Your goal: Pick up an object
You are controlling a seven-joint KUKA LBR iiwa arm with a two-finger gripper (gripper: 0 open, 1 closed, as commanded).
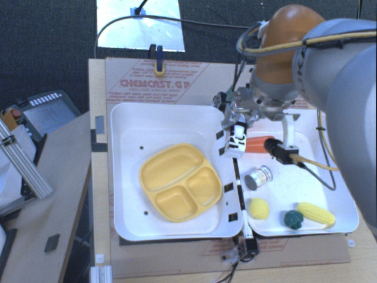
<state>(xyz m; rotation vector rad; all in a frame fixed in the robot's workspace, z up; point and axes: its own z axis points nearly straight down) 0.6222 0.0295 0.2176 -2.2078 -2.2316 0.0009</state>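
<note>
My gripper (236, 139) hangs over the ridge between the two bins, at the left edge of the right bin (341, 208). An orange, carrot-like object (257, 144) lies just to its right, partly hidden by the wrist hardware. In front of it a small silver can (258, 177) lies on its side. Along the right bin's front sit a yellow lemon (259, 208), a green broccoli piece (293, 219) and a yellow corn cob (316, 214). I see nothing held in the gripper.
A yellow divided plate (180, 182) lies in the left bin (126, 158). The grey arm with its orange band (288, 34) covers the back of the right bin. A cable (315, 168) loops over the right bin.
</note>
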